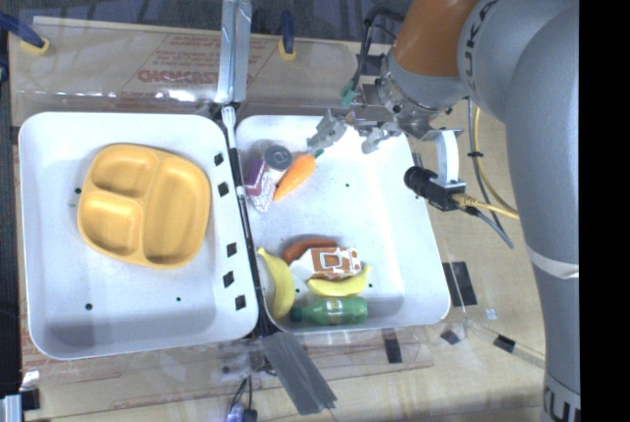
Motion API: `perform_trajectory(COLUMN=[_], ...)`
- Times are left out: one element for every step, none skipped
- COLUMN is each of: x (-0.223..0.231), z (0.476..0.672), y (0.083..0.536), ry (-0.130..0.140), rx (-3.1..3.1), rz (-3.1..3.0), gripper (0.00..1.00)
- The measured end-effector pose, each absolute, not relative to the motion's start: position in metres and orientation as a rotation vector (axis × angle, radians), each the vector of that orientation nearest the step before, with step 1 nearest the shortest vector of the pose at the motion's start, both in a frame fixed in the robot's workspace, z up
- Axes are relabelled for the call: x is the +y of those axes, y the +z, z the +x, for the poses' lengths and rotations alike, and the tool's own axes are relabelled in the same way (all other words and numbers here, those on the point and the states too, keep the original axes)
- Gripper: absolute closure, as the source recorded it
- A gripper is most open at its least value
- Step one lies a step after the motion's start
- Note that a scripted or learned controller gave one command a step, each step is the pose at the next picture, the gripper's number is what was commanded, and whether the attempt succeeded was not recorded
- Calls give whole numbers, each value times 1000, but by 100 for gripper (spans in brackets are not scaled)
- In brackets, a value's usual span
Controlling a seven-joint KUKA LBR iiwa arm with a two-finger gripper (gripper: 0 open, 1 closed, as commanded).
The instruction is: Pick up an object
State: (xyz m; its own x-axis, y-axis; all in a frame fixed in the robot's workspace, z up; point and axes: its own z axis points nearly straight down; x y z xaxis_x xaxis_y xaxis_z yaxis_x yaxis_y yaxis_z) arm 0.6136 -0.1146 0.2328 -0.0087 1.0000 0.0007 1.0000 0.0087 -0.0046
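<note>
Two bins sit side by side; the right bin (418, 258) holds a carrot (295, 176) near its top left corner. The gripper (346, 135) hangs just up and right of the carrot's tip, fingers spread apart, nothing between them. A purple packet (257, 180) and grey cap (278, 155) crowd the carrot's left. Bananas (295, 283) lie well below. A yellow plate (144, 204) fills the left bin (49, 312).

A divided tray (144, 205) lies in the left bin (49, 312). In the right bin (413, 243), a carrot (294, 176) lies near the back, bananas (280, 284) and a bottle (330, 311) at the front
</note>
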Motion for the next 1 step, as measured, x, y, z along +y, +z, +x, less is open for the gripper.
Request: perform_trajectory(x=[-111], z=[658], y=[134], ry=[-18], rx=[-2018], rz=[-2419], gripper=[0])
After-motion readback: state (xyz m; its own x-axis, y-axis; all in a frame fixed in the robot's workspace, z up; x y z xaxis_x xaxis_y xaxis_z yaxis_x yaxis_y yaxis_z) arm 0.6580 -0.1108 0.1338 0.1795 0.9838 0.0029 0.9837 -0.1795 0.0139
